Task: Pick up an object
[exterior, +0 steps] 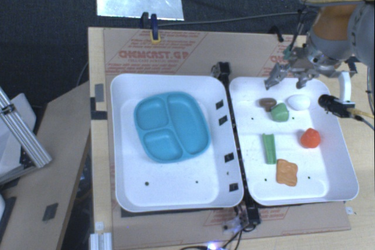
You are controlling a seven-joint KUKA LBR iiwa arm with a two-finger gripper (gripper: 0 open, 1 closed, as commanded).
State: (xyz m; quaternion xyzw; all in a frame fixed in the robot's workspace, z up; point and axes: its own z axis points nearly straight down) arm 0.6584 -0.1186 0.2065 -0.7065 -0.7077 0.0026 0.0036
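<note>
My gripper hangs over the back edge of the right bin, its fingers spread open with nothing between them. Just in front of it lie a brown lump, a green rounded piece and a white egg-shaped object. Further forward sit an orange-red ball, a green stick and a flat orange piece.
The left bin holds a blue divided plate. A black hinge strip runs between the two bins. A blue clamp stands on the board behind the bins, and a metal rail lies at the far left.
</note>
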